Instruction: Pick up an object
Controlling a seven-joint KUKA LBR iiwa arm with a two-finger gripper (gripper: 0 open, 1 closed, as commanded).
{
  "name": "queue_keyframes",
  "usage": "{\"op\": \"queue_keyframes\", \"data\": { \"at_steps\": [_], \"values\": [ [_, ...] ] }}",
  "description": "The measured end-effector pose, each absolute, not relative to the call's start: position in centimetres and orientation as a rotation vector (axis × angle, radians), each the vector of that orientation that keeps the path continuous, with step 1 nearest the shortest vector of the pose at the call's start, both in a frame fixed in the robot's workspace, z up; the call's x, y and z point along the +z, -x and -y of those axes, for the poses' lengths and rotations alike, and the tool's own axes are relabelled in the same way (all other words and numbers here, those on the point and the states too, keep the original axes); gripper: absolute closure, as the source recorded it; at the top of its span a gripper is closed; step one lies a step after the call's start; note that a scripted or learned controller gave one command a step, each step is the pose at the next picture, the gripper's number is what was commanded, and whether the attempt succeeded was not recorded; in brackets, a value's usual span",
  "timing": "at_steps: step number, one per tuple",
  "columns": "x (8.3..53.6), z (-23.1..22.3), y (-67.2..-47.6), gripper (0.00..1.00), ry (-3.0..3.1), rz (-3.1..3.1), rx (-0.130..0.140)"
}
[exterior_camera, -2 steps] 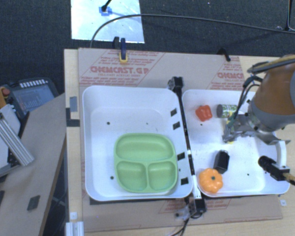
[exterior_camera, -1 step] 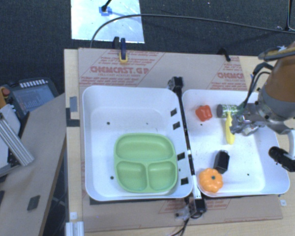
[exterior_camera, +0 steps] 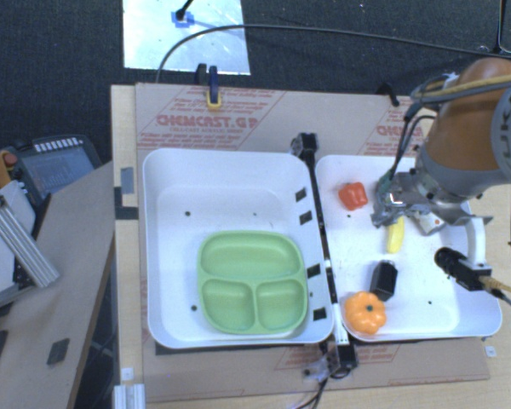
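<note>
— Objects, left to right? Which bin?

— Left bin [exterior_camera: 166, 228]: one green divided plate [exterior_camera: 253, 281], lying flat toward the near side. All the loose items sit in the right bin [exterior_camera: 485, 318]. Orange pumpkin toy [exterior_camera: 364, 312] in the near-left corner, against the divider. Red pepper [exterior_camera: 353, 196] further back, apart from it. Black block [exterior_camera: 383, 279] mid-bin, just behind the pumpkin. Yellow piece [exterior_camera: 394, 236] right of the pepper.

— Gripper?

— Gripper [exterior_camera: 393, 214] is low over the right bin, directly above the yellow piece's far end, maybe touching it. Arm comes in from the right.

— Jaws open or closed?

— Can't tell from here, wrist housing blocks it. No item is visibly between them.
</note>
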State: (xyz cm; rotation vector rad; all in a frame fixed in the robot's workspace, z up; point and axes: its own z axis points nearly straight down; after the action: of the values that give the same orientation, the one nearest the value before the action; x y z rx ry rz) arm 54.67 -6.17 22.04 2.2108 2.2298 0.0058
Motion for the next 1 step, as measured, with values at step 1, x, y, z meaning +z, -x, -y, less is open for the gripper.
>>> {"op": "queue_keyframes", "data": {
  "at_steps": [1],
  "values": [
    [22.99, 0.55, -56.49, 1.0, -2.209, -2.233, 0.007]
  ]
}}
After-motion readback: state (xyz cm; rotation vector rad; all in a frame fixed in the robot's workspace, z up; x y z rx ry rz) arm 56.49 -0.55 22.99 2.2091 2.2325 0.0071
